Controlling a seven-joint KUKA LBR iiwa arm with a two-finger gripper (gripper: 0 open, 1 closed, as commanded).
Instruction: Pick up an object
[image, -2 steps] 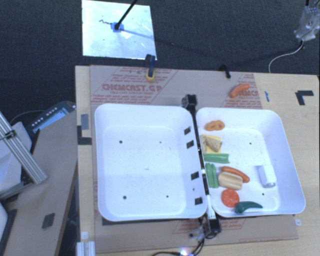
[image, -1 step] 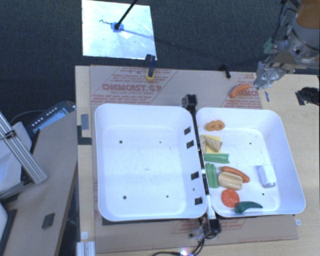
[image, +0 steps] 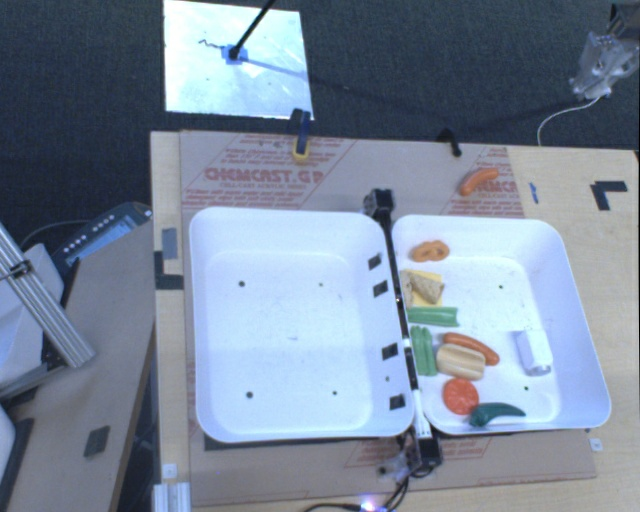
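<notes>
The right bin (image: 560, 260) holds several toy foods along its left side: an orange pretzel (image: 430, 250), a yellow cheese wedge (image: 425, 287), a green pod (image: 433, 316), another green piece (image: 424, 350), a hot dog in a bun (image: 467, 357), a red slice (image: 460, 396) and a dark green pepper (image: 497, 411). A white cylinder (image: 532, 351) lies nearer the bin's right wall. An orange sausage (image: 479, 181) rests on the bench behind that bin. My gripper (image: 600, 65) hangs small and pale in the top right corner, over the dark floor and far from both bins.
The left bin (image: 215, 300) sits beside the right one, joined by black clips (image: 385, 290) along the shared wall. A yellow clamp (image: 300, 150) stands at the bench's back edge. A shiny metal sheet (image: 235, 60) lies on the floor behind.
</notes>
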